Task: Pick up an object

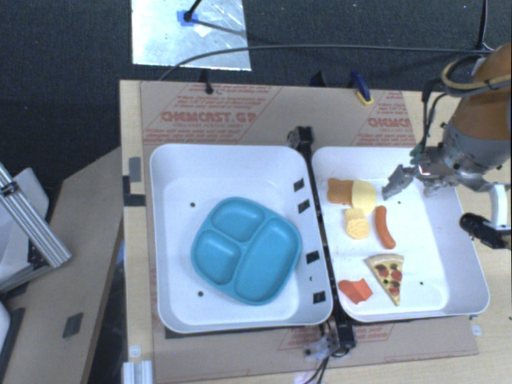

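White right bin: toy food crowded, gripper overhead, nothing held.

Camera view: the gripper [398, 184] hangs near the far edge of the right bin [464, 294], fingers slightly spread and pinching nothing. Just beside it lie an orange-and-yellow block [352, 192], a yellow round [358, 228] and a sausage [386, 226], close-packed; a pizza slice [387, 275] and a red piece [355, 290] sit toward the near edge. Risk: a descent here may straddle two pieces, nudge one aside, or close on the block's edge and slip. The left bin [176, 182] holds a blue tray [246, 250].
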